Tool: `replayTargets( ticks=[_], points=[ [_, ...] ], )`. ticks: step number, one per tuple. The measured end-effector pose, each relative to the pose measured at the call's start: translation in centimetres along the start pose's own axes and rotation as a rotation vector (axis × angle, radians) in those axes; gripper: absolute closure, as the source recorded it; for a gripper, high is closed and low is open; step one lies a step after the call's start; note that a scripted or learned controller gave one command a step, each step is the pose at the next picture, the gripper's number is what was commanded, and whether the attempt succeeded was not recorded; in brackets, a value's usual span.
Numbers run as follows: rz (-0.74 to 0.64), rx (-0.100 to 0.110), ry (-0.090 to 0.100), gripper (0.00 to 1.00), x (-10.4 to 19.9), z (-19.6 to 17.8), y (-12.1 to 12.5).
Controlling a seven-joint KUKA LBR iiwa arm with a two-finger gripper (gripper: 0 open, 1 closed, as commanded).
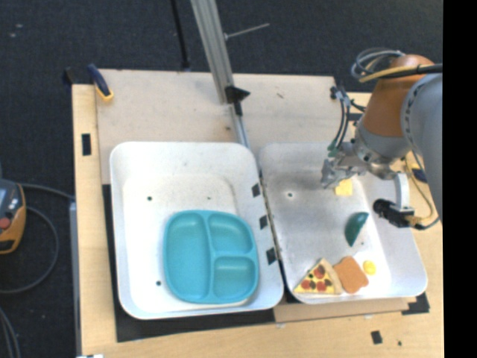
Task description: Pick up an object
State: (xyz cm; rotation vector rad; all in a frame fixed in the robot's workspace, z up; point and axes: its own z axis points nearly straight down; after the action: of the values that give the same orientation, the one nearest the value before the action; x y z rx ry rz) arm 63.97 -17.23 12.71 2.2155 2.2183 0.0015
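My gripper [337, 176] hangs over the far part of the right bin [298, 222], its fingertips just left of a small yellow piece [343, 189] that lies on the bin floor. A dark green piece [355, 227] lies further toward the front. At the front edge sit a pizza slice [317, 279], an orange-brown piece [349, 273] and a small yellow round piece [368, 268]. Nothing shows between the fingers.
The left bin [141, 177] holds a turquoise divided plate [211, 256] at its front. A metal post [216, 47] rises behind the two bins. The arm reaches in from the right over the right bin's far corner.
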Motion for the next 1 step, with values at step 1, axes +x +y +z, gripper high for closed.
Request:
replayTargets(
  ticks=[1],
  points=[
    [0.0, -0.001, 0.002, 1.0, -0.16, -4.55, 0.69]
  ],
)
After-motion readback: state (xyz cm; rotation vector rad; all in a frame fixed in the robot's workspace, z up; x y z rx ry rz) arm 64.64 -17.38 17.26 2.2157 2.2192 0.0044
